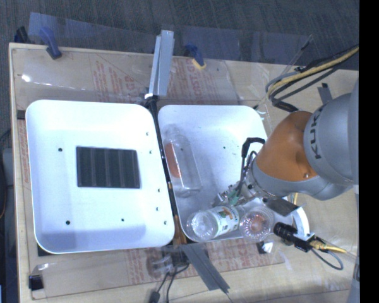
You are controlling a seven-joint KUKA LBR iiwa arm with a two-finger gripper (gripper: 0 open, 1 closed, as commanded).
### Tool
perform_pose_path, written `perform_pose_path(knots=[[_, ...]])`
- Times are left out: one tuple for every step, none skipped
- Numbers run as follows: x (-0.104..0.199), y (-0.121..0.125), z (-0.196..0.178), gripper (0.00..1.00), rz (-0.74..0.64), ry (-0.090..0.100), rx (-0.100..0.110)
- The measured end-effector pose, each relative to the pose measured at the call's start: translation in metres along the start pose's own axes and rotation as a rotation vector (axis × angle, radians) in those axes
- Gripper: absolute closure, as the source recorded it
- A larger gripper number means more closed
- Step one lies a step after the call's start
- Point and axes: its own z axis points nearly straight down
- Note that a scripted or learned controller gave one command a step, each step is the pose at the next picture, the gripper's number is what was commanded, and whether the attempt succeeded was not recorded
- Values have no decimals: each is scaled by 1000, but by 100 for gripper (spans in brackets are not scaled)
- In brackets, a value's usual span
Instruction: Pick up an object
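Grey arm (331,141) w/ orange band (284,153) comes in from the right and bends down over the right bin (205,122). The jaws (239,193) sit low in that bin's near-right part, among cables and small fittings; can't tell whether they're apart or together, too cluttered and partly hidden by the wrist.

Just below the jaws lies a clear plastic bottle (213,223) on its side, w/ a green-and-white label, close to the bin's near edge. Whether the jaws touch it can't be told. Right beside the bottle, to the right, is a round clear thing w/ a reddish tint (258,223), poss. a cup or lid, blurred.

Further left in the same bin, a clear packet w/ an orange-red strip inside (179,163) lies lengthwise next to the wall shared w/ the left bin. Apart from the jaws, not touching the bottle.

Left bin (50,125), white, has a dark ribbed rectangle (108,167) in its middle and a few small dark dots around it.

Both bins rest side by side on a pale wood surface (82,68) covered w/ clear sheet, blue clamps (52,50) at the far edge. A grey bar (161,62) runs from the far edge to the gap between bins. Yellow and black cables (309,74) loop at far right.
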Motion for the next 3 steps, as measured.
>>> perform_pose_path(knots=[[0,0,0,0,0,0,0],[-8,22,6,0,418,-4,-3],[-4,-2,-43,0,373,-3,-2]])
